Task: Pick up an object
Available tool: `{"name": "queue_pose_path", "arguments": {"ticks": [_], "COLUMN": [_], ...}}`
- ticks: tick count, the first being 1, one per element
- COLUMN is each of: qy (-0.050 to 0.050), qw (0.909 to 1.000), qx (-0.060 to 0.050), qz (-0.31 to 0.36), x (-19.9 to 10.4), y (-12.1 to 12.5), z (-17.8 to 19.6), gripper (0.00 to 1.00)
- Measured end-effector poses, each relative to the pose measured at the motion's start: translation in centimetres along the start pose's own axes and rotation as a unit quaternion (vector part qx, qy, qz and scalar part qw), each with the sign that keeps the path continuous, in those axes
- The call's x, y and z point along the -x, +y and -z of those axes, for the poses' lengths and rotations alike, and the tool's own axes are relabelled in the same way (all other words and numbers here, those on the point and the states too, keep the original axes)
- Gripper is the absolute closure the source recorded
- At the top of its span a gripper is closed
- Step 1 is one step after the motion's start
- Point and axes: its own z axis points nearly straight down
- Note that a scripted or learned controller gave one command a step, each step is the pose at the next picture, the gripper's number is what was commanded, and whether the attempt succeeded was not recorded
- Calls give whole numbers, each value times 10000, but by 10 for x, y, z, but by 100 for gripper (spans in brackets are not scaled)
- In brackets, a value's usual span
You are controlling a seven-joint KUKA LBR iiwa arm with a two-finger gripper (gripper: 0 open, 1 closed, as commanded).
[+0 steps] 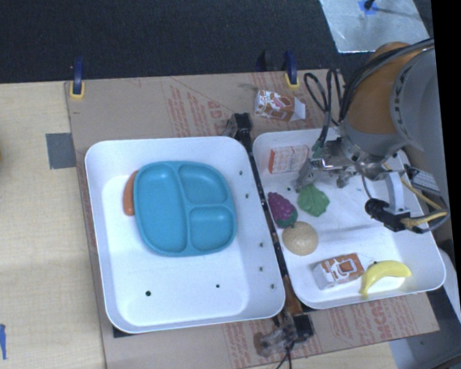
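Arm (385,100): reaches in from the right, over the right bin's far end.
Claw (317,171): low in the right bin (434,278), just above the green toy (313,202); cannot tell how it stands.
Right bin items: purple grapes (281,207), tan ball (300,238), carton (338,271), banana (384,275), packet (285,159).
Left bin (184,293): blue divided plate (186,207) over an orange piece (128,196).
Table (27,264): snack bag (278,105) beyond the bins.

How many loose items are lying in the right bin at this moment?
6: a carton at the top left, purple grapes, a green piece, a beige ball, a second carton and a banana near the front. The arm may hide more.
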Motion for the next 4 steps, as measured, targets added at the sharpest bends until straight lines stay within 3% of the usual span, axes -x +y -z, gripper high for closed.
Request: {"name": "queue_pose_path", "arguments": {"ticks": [1, 2, 3, 4], "qy": [2, 6, 0, 6], "qw": [10000, 10000, 10000, 10000], "qx": [-4, 9, -1, 11], "qz": [3, 2, -6, 2], "x": [-22, -10, -23, -15], "y": [-10, 25, -9, 33], "z": [0, 1, 0, 16], "gripper": [0, 0, 0, 0]}}
